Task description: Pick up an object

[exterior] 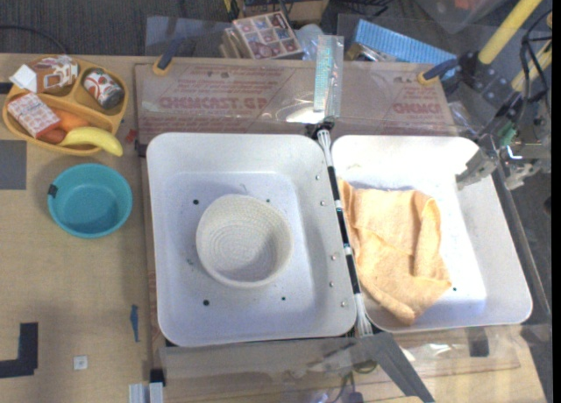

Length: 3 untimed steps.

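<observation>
A crumpled orange-yellow cloth (394,248) lies in the right white bin (500,252), against its left wall. In the middle of the left white bin (175,182) sits a round, cream woven bowl (243,239). My gripper (482,167) hangs over the right bin's upper right corner, well apart from the cloth, with the arm reaching in from the right edge. Nothing is visible in it, and it is too small and cluttered to make out its state.
To the left of the bins a blue bowl (89,201) stands on the bench, and behind it a yellow tray (22,121) holds toy food and a banana (93,138). Cardboard sheets (228,95) lie behind the bins, with boxes and cables further back.
</observation>
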Motion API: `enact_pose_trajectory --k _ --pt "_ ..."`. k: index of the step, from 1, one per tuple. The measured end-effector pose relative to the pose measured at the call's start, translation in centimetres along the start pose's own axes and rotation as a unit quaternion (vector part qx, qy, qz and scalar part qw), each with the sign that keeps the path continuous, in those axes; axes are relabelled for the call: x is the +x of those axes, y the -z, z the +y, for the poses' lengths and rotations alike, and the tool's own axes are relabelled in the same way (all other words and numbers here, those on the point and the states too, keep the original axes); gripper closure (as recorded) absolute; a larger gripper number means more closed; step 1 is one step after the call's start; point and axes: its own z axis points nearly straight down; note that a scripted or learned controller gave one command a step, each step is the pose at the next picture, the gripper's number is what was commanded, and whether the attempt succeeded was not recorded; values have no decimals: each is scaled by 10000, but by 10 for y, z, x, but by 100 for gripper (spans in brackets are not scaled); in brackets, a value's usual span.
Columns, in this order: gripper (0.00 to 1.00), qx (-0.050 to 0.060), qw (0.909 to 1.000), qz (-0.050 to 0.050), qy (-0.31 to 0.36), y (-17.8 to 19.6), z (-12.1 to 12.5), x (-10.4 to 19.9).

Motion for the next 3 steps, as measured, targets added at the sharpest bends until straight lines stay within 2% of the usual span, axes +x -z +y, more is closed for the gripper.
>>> enact_pose_trajectory --k 1,2,3 --pt "0 -1 9997 -1 -247 -154 28 11" --pt "0 -33 9997 -6 236 -173 40 23" --pt "100 -47 9997 2 229 -164 41 23"
